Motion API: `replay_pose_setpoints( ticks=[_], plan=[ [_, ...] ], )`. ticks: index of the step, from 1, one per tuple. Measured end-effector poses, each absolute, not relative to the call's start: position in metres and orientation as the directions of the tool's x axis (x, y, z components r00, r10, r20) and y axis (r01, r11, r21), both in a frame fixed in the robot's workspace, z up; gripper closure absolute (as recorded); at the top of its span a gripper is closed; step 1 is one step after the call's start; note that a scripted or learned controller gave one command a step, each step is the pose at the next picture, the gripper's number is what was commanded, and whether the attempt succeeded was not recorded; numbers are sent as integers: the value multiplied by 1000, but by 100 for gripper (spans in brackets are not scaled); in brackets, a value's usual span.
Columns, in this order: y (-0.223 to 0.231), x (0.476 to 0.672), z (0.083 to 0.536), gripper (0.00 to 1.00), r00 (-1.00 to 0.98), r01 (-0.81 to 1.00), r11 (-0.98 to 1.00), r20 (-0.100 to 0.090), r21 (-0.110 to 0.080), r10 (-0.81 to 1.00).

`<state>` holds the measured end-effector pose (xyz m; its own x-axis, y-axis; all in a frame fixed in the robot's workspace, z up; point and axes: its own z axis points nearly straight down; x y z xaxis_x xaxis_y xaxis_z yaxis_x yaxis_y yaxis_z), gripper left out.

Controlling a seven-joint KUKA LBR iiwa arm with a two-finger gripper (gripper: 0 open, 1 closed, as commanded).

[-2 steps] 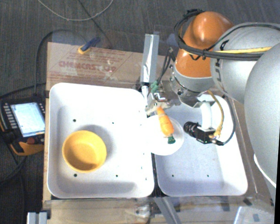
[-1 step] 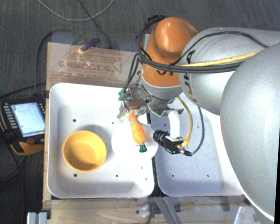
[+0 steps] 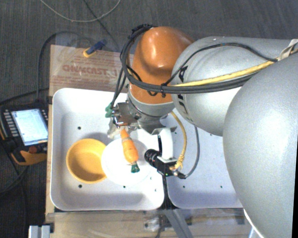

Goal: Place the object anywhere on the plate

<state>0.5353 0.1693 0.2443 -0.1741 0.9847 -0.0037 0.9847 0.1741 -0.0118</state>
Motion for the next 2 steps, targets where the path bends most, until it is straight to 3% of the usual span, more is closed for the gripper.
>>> replay_pose_setpoints(
  ticks=[1,2],
  plan=[
    [208,518,210,100,-151,989,150,-6,-14,989],
    [138,543,191,100,-116,993,116,-6,-14,993]
  ],
)
